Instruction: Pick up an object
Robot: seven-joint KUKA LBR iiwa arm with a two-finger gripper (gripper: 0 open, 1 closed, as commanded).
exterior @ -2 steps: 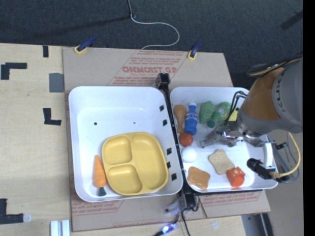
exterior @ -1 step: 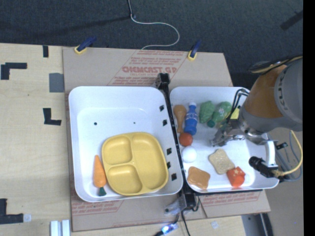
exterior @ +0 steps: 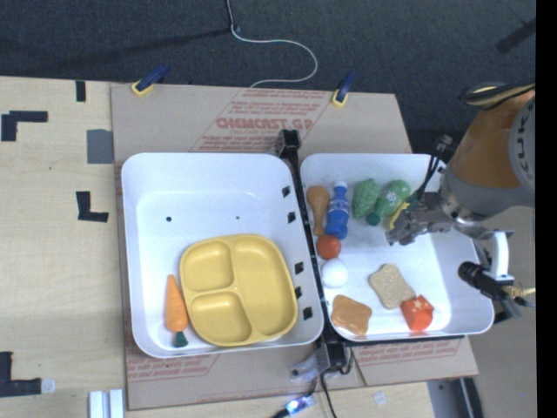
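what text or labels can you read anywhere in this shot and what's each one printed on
"CHEMCAST GP": red print on the brown cardboard sheet under the bins, readable behind the left bin.
More red lines above and below it, and along the sheet's front edge: too small and blurred to read.
Blue bottle label: too small to read.

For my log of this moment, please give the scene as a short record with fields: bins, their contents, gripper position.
left bin: yellow divided plate, carrot beside it
right bin: blue bottle, green items, white egg, bread slice, red item
gripper: over the right bin, near the green items
fingers: state unclear
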